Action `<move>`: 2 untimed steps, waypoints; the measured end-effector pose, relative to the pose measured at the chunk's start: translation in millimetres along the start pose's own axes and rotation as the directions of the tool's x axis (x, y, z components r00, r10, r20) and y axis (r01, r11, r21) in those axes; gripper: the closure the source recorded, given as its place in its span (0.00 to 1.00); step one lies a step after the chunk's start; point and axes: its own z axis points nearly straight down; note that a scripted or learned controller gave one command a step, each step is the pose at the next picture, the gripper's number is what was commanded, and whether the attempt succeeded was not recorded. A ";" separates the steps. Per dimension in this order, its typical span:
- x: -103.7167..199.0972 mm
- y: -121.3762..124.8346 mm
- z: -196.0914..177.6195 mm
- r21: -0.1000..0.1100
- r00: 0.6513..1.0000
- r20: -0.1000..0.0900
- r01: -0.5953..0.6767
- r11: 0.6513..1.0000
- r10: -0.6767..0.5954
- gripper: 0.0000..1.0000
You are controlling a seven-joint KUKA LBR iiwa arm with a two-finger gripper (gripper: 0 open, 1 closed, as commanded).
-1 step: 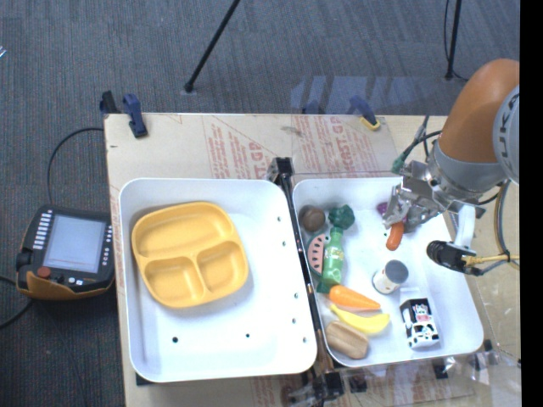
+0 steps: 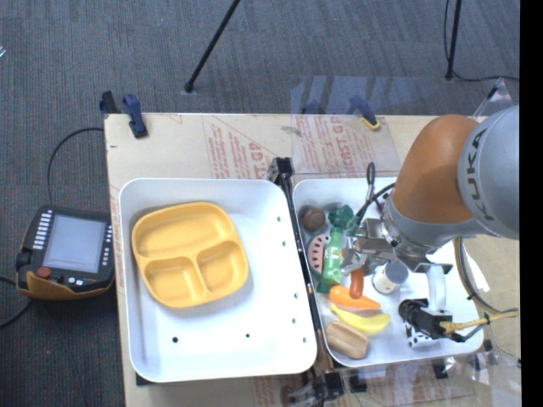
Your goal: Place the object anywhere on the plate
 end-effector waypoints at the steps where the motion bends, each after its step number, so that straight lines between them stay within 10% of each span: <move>1: -31.6 79.2 -69.1 -0.013 0.992 0.004 0.126 0.992 -0.126 1.00; 2: 68.2 78.4 1.1 0.001 0.988 -0.001 0.154 0.988 -0.154 1.00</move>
